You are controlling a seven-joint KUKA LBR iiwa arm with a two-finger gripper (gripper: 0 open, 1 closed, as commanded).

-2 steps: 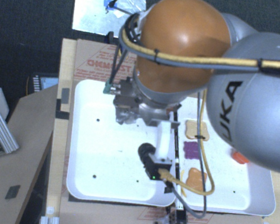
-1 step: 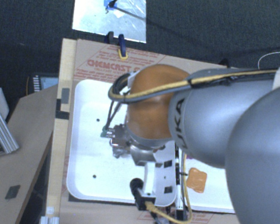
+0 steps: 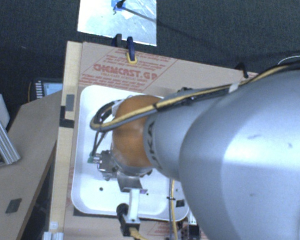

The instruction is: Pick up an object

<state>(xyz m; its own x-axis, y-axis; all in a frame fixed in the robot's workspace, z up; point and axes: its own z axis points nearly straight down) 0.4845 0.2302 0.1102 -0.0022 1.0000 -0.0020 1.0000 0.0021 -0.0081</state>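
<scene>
Camera view: grey arm (image 3: 244, 156) covers white bin (image 3: 83, 190); hand's state cannot be told.

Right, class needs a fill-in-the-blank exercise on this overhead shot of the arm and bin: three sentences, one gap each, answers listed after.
1. The band above the arm's wrist is coloured ____.
2. The arm hangs over a shallow bin whose colour is ____.
3. The red print on the brown board behind the bin reads ____.

Missing words: orange; white; CHEMCAST
</scene>
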